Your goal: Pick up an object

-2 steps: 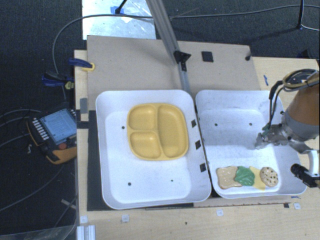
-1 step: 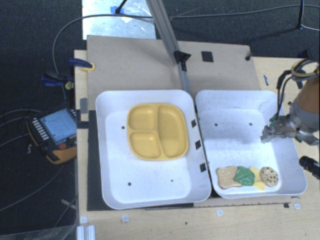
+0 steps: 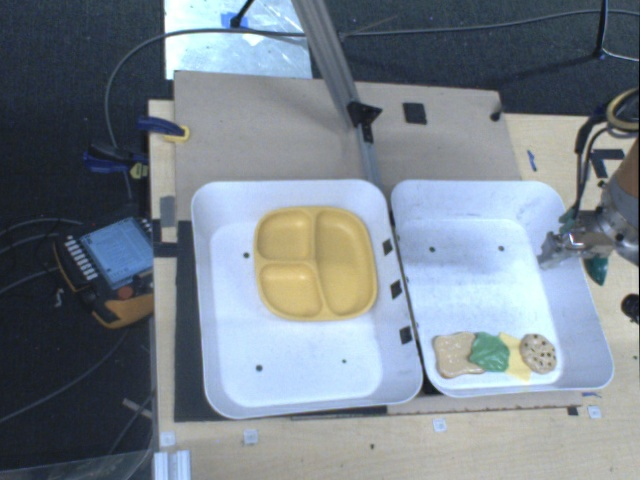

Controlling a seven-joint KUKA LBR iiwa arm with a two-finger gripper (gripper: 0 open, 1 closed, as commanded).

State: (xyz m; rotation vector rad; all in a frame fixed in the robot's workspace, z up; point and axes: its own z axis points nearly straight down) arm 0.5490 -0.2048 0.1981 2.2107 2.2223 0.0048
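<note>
A yellow three-part plate [image 3: 316, 263] lies in the left bin [image 3: 225, 368]. In the right bin [image 3: 470, 218], along the front edge, sits a row of small food pieces: a tan toast-shaped piece [image 3: 455, 354], a green leafy piece [image 3: 489, 351], a yellow piece [image 3: 517, 360] and a round chocolate-chip cookie [image 3: 538, 352]. My gripper [image 3: 572, 245] hangs at the right bin's right rim, well behind the cookie, with nothing seen in it.
A grey pole [image 3: 330, 53] slants down from the top to the gap between the bins. Clamps [image 3: 160, 128] and a small handheld device [image 3: 110, 258] lie left of the bench. Cables run over the dark floor.
</note>
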